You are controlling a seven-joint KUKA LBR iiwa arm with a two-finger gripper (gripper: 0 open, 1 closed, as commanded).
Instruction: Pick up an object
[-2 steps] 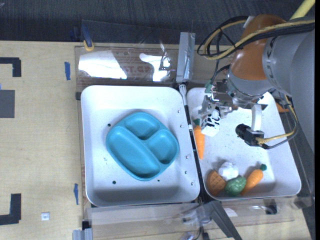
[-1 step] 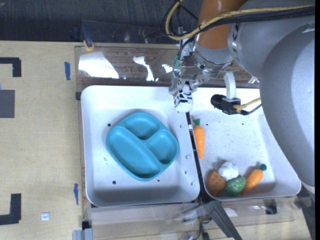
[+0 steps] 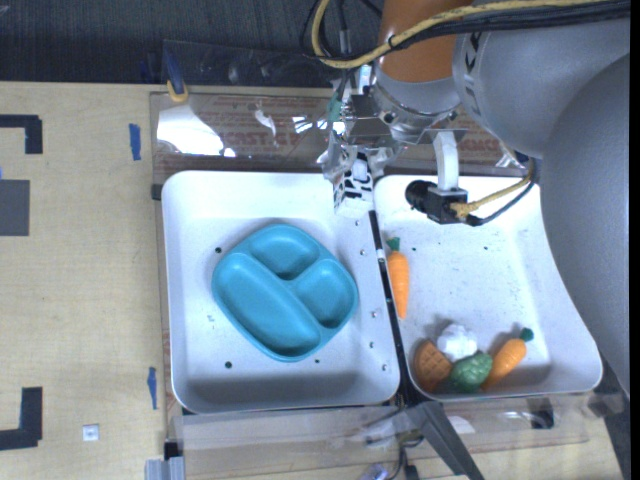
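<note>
Two short fingers hang from the two-finger gripper (image 3: 352,173) over the far rim where the bins meet, and I cannot tell from here whether they are spread or pressed together; the black-and-white tips blur against the bin wall. I see nothing between them.

Above the gripper I see the grey wrist with its orange band (image 3: 430,18), cables looping around it, and the big grey arm body covering the right side of the view. A small black fitting (image 3: 432,200) with a yellow cable hangs over the far part of the right-hand shallow white bin (image 3: 480,268).

In that right bin, a small orange toy carrot with a green top (image 3: 398,276) lies along the left wall, just beside the divider, near the gripper but apart from it. At the near end I count a cluster lying close together: a tan waffle-patterned toy piece (image 3: 432,365), a white fluffy lump (image 3: 459,341), a green leafy toy vegetable (image 3: 472,370) and a second orange toy carrot (image 3: 508,354).

The left-hand shallow white bin (image 3: 200,368) holds a turquoise plastic plate with three compartments (image 3: 285,290), sitting flat near the middle.
</note>
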